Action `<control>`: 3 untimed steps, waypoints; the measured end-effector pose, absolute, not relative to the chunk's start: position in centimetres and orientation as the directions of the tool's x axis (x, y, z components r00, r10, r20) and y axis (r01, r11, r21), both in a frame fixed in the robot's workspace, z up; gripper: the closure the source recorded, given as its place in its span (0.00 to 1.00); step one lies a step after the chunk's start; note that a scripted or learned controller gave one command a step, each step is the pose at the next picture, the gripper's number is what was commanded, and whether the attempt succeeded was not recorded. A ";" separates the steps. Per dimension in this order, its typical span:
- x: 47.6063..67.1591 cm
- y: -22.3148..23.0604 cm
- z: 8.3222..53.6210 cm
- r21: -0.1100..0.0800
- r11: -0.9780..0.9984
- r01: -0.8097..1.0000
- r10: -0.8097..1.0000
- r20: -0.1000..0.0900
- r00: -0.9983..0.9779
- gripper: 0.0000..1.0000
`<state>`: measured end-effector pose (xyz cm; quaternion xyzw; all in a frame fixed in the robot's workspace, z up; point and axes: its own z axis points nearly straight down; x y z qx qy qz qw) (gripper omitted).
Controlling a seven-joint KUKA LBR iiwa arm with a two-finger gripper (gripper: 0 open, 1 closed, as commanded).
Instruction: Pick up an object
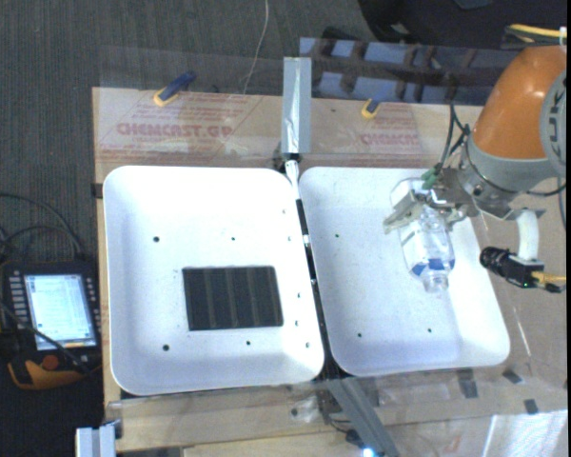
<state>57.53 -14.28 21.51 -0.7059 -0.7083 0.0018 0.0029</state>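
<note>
A: Arm (519,112) is in from the right, and the claw (421,208) is down over the far right part of the right bin (381,346), right at the top end of the bottle (431,246).

B: That's a clear bottle with a blue label, lying in the right bin, long axis running near to far. Got it yet?

A: Can't tell. The claw's metal parts blur into the clear plastic, so whether it's clenched or released, I can't say, and I won't call it held.

B: What could spoil it?

A: My guess: it's a round, slick, see-through body. If the claw closes off centre it could squirt sideways or roll toward the bin's right wall.

B: And grabbing one end?

A: Risky too, I'd say. A hold near the top end would let the other end sag and swing on the lift, and it could slip out.

B: The left bin (133,284)?

A: Has a dark ribbed pad (232,297), well apart from the action. The ridge between the two bins on the surface (200,127) is no issue unless the bottle gets knocked far left.
</note>
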 end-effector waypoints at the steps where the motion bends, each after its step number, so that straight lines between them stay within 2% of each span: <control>1: 56.9 -19.0 10.8 -0.005 -0.051 0.999 0.999 0.003 0.051 0.00; 2: 53.6 -19.1 9.4 0.025 0.100 0.995 0.995 -0.009 -0.100 0.00; 3: 49.4 -17.7 9.4 0.029 0.097 0.995 0.995 -0.014 -0.097 0.00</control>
